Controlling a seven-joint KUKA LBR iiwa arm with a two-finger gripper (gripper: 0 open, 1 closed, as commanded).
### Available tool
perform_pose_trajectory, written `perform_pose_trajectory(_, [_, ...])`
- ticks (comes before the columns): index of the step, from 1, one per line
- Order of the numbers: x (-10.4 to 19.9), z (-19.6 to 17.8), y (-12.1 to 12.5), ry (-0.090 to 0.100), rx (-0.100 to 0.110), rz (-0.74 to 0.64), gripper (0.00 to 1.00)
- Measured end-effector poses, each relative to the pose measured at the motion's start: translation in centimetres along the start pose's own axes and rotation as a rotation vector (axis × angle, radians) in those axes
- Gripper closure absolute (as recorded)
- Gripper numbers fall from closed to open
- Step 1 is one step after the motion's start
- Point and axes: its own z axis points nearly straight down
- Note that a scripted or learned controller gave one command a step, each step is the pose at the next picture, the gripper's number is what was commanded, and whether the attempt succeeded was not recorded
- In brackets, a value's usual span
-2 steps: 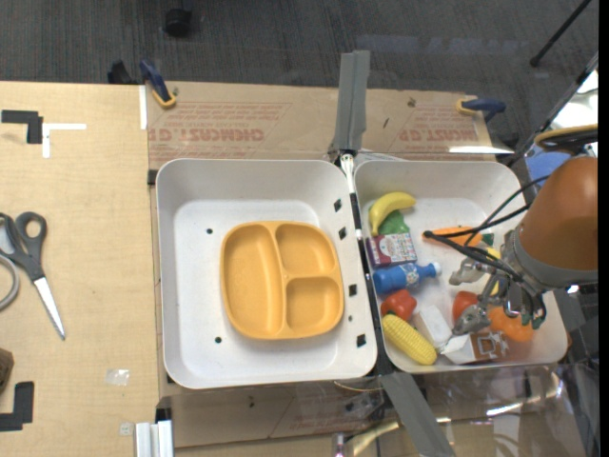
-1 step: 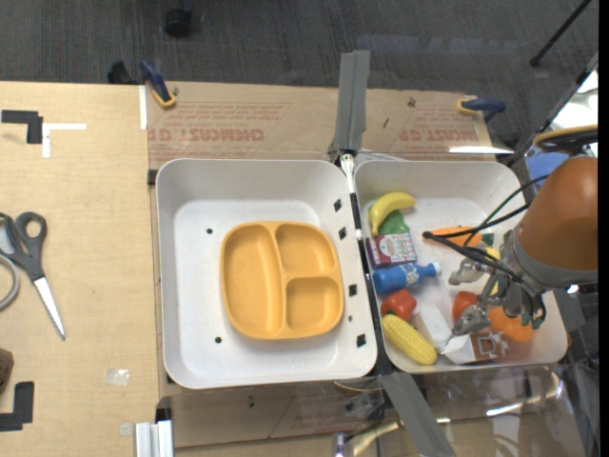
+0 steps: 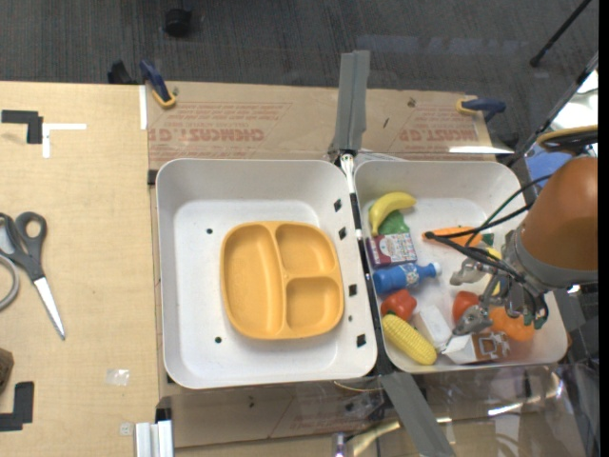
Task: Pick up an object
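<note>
The tool (image 3: 495, 305) was seen low in the right bin (image 3: 447, 171), at its near right corner, among a clutter of toys. Whether it was wide or narrow could not be told, as its tips were lost against what appeared to be an orange toy (image 3: 519, 327). A banana (image 3: 392, 205), a blue bottle (image 3: 402, 276) and a corn cob (image 3: 408, 340) lay to its left. A yellow tray (image 3: 283, 279) was set in the left bin (image 3: 181, 284). Scissors (image 3: 36, 265) lay on the surface (image 3: 76, 188), far left.

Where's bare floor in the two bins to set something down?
Left bin: a bare strip all round the yellow divided plate, widest at its left. Right bin: a patch at the back, right of the banana. The front is crowded around the corn and gripper.
</note>
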Motion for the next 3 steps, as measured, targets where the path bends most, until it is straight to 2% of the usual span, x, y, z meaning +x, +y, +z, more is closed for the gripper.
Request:
perform_pose_trajectory(2, [0.09, -0.03, 0.52, -0.003, 0.004, -0.05, 0.0])
perform_pose_trajectory(3, [-0.09, -0.05, -0.25, -0.002, 0.0, -0.109, 0.0])
